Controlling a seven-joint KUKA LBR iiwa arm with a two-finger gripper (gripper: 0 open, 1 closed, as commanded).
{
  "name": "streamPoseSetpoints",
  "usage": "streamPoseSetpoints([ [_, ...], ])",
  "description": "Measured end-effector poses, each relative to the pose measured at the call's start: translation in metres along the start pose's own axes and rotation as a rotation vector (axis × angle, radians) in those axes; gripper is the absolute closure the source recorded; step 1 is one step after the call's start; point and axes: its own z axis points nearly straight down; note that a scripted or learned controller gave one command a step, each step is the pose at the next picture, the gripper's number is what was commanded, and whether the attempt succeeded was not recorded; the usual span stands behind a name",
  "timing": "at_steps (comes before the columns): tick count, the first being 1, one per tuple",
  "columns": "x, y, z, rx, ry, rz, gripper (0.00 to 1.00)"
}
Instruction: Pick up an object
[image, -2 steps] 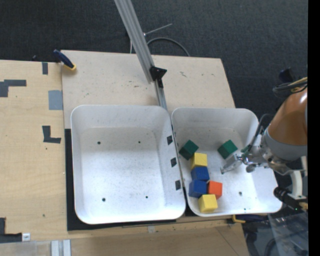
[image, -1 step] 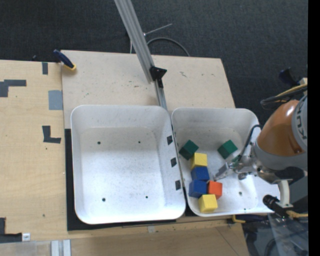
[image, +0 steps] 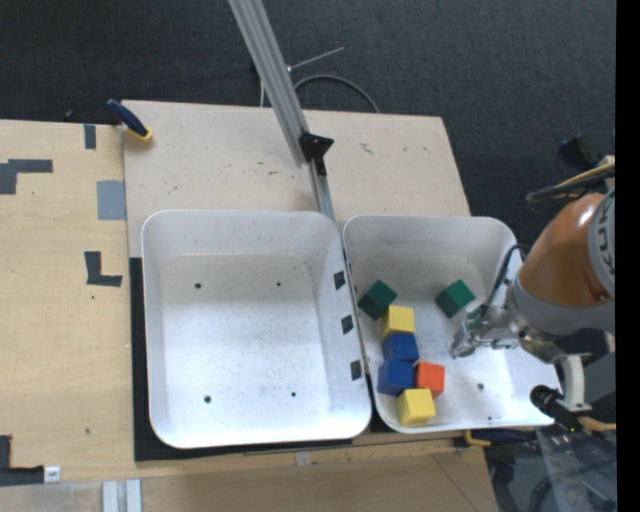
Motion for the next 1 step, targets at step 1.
streamPoseSetpoints([
  [1,-0.0083,0.0069,-0.0550,-0.008,-0.004,0.001,1.00],
])
